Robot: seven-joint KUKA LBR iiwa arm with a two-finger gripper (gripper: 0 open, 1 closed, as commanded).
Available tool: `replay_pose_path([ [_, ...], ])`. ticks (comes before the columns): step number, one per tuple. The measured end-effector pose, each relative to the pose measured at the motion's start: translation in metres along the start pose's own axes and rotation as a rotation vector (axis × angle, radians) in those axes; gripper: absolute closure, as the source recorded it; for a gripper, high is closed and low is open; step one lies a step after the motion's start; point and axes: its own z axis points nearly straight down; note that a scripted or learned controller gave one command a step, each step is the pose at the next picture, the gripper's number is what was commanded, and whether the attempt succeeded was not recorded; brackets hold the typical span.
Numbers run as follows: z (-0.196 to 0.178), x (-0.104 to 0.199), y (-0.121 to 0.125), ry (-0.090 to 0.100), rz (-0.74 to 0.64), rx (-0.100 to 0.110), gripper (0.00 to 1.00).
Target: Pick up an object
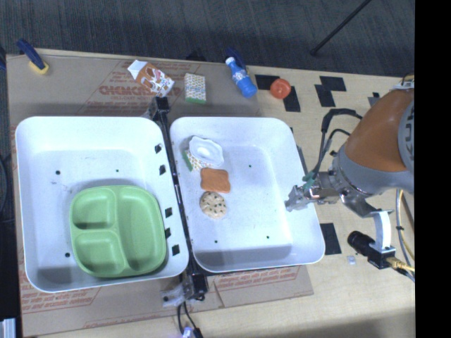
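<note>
— What's the bench like, and the room around it?

— The bench has a pale tan top covered partly by flattened brown cardboard with red printing. Black tape patches mark the top on the right. Beyond the far edge the floor is dark grey carpet, and a thin dark rod crosses it at top right.

— How many bins?

— Two white bins, side by side and touching along a black clipped seam. The left bin holds one green divided tray with three compartments, toward its near side. The right bin holds four small things in a cluster near its left wall: one white cup-like lid, one green scrap tucked under it, one orange slab-shaped toy, and one round speckled cookie just below that.

— And outside the bins?

— Along the far edge: one blue clamp with a yellow tip, one crumpled snack wrapper, one small pale green packet, one blue bottle lying down, one orange ball.

— The arm?

— One arm, its orange band at the right. The gripper sits at the right bin's right rim, well apart from the cluster. Nothing is visibly held; I cannot tell how far the jaws are parted.
</note>
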Motion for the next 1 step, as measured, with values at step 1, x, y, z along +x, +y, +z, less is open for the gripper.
replay_pose_path([
  [1,-0.0514,0.0243,0.0752,0.0,-0.002,-0.001,1.0],
])
